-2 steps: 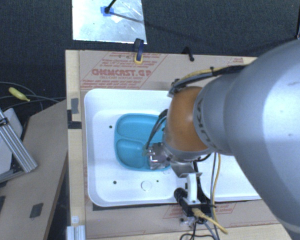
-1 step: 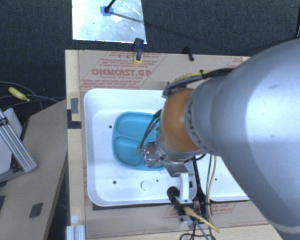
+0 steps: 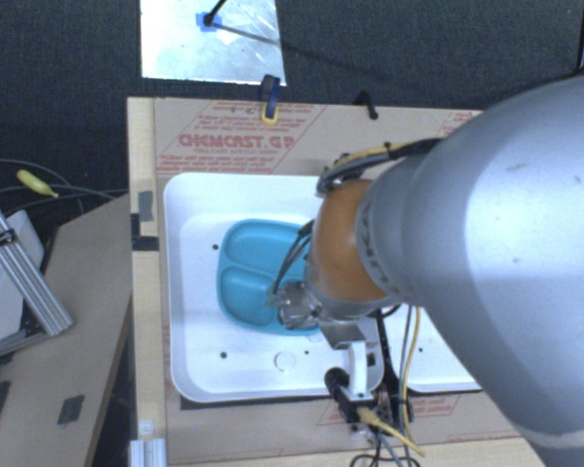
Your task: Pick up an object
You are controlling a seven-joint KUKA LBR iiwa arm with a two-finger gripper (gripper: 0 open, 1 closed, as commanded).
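Grey arm with orange wrist band (image 3: pixel 346 241) looms closest, its gripper (image 3: pixel 294 309) low over the white bin (image 3: pixel 190 261). Grip state: cannot tell. Approach step, probably; next, closing on the target. Glossy blue two-lobed plastic dish (image 3: pixel 253 270) lies at bin centre, extending toward 9 o'clock of the gripper.

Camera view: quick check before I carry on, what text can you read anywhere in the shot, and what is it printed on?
"CHEMCAST GP": large red letters on the brown protective sheet above the white bin.
A smaller red line beneath it: too blurred to read.
Faint red print on the same sheet's upper and right parts: too blurred to read.
The blue object in the bin carries no readable marking.
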